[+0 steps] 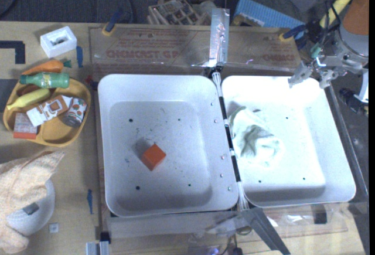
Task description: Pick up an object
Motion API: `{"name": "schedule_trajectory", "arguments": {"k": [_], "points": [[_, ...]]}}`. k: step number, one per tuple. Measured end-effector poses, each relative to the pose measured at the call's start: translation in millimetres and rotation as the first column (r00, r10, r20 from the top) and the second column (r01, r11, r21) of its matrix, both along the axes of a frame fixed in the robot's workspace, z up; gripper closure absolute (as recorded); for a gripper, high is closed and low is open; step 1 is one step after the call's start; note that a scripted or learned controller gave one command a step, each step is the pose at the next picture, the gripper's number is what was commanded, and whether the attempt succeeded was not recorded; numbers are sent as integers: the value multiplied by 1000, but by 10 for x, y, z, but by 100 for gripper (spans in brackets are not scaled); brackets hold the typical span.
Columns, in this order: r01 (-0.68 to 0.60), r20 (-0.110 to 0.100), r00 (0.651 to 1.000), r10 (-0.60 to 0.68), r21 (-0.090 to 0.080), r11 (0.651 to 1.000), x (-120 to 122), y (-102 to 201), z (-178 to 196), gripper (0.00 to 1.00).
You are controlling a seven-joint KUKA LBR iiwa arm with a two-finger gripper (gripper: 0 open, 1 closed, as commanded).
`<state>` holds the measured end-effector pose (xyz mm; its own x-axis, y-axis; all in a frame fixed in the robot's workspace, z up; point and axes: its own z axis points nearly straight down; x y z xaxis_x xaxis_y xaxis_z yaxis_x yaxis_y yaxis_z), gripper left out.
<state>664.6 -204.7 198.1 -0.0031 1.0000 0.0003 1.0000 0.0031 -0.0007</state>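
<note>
Left bin (pixel 117 95) holds one orange block (pixel 154 156), lying on the floor slightly below centre — nothing touching it. Right bin (pixel 334 131) holds a crumpled white cloth (pixel 255 138) near its left wall. Arm sits at the upper right, cut off by the frame edge; gripper (pixel 313 69) hovers over the right bin's far corner — finger state cannot be told amid cables and glare.

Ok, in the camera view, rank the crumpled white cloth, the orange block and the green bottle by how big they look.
1. crumpled white cloth, clearly largest
2. green bottle
3. orange block

The bottle and block look close, so that order is unsure.
</note>
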Motion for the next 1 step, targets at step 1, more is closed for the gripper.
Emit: {"name": "schedule_trajectory", "arguments": {"k": [1], "points": [[-207,0,978,207,0,978,-740,267,-76,0]]}}
